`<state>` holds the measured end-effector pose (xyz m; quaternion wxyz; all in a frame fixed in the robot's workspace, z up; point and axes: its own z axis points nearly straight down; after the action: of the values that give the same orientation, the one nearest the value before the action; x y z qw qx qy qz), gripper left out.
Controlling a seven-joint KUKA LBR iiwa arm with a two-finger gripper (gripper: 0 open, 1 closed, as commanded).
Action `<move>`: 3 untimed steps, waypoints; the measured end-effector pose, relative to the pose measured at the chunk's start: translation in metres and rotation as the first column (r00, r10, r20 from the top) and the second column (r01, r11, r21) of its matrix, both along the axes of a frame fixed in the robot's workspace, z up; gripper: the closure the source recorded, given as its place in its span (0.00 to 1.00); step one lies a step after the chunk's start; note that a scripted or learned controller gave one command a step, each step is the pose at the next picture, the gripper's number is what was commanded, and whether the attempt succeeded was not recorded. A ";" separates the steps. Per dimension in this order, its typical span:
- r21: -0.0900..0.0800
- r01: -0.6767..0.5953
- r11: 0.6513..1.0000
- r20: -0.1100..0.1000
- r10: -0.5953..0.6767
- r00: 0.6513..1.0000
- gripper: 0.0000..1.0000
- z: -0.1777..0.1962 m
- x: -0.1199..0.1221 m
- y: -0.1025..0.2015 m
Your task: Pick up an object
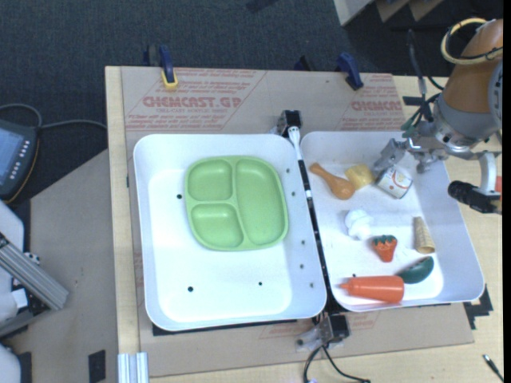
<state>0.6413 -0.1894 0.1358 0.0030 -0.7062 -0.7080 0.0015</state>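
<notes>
The two-finger gripper (397, 166) hangs low over the small white cylindrical cup (394, 182) (far right bin), apparently positioned to grasp; its grip state cannot be told.

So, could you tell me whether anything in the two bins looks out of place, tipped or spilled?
Nothing looks spilled or damaged. The green divided plate lies flat in the left bin. The toy foods lie loose in the right bin, and the small white container near the gripper is leaning rather than upright.
</notes>
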 end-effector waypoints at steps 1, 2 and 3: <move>-0.004 0.001 1.000 0.010 -0.001 1.000 0.00 -0.050 0.002 0.000; -0.005 0.000 1.000 0.015 0.000 1.000 1.00 -0.036 0.003 0.000; -0.004 0.001 1.000 0.012 -0.001 1.000 1.00 0.009 -0.001 0.003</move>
<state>0.6408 -0.1866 0.1450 -0.0029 -0.7067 -0.7075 -0.0013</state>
